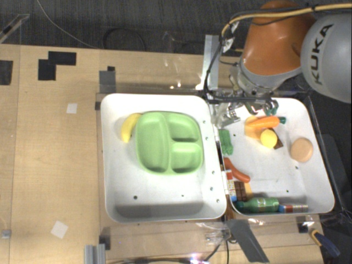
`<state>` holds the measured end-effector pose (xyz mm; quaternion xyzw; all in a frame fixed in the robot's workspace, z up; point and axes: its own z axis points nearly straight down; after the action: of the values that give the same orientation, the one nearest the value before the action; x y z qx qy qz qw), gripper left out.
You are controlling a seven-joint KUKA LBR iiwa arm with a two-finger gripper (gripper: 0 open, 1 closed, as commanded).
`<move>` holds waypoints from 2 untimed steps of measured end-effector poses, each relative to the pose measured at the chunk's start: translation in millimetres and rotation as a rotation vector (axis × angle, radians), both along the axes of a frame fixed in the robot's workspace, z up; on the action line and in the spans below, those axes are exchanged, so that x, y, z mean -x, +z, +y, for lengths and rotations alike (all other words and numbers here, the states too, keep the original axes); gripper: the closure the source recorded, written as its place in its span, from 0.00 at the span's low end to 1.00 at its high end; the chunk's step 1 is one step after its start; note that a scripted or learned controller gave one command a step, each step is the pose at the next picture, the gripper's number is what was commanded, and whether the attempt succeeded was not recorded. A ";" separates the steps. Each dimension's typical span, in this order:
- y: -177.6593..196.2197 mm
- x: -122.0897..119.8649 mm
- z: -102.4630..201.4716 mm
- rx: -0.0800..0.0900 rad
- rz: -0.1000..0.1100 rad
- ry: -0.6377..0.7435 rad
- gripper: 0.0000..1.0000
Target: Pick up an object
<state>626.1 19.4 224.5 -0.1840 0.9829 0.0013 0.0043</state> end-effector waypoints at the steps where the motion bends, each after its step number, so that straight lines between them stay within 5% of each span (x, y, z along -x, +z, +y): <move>1: 11.9 -2.8 -0.9 0.000 -0.010 -0.001 1.00; 2: 14.8 -40.3 36.9 0.002 -0.002 0.088 1.00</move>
<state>666.4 56.3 239.3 -0.2270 0.9739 0.0005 0.0051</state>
